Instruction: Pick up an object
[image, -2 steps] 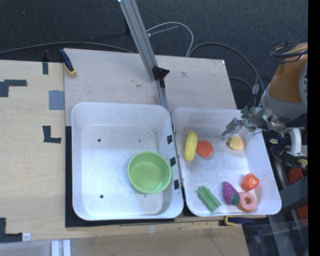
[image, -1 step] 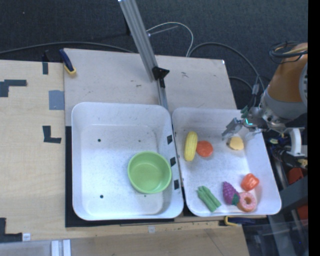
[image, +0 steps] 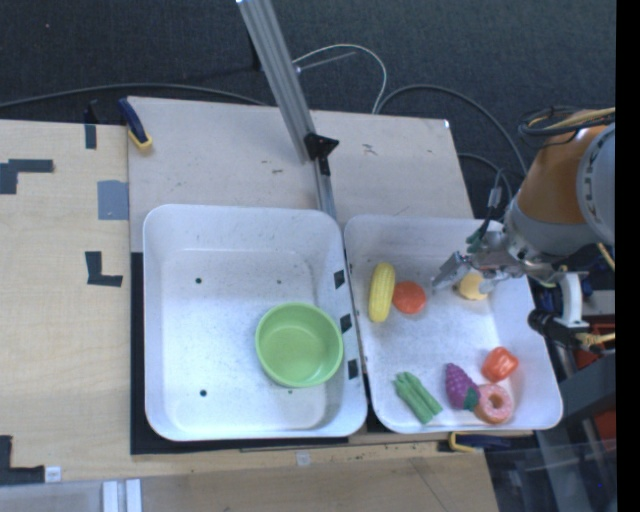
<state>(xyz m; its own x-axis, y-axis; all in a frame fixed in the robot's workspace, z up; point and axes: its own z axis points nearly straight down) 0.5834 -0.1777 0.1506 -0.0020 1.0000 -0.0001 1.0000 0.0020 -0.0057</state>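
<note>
My gripper (image: 463, 277) hangs low over the upper right part of the right bin (image: 520, 330), reaching in from the right. Its fingers look spread apart, with one grey finger (image: 446, 271) pointing left. A small pale yellow toy (image: 472, 289) lies right at the fingertips, partly covered by the gripper; the fingers are not closed on it. Just to the left lie a red-orange tomato (image: 408, 298) and a yellow corn cob (image: 381, 291).
At the right bin's front lie a green vegetable (image: 417, 396), purple grapes (image: 457, 384), a red pepper (image: 499, 363) and a pink donut (image: 494, 403). The left bin (image: 190, 260) holds a green bowl (image: 299, 344). A metal pole (image: 285, 80) rises behind the bins.
</note>
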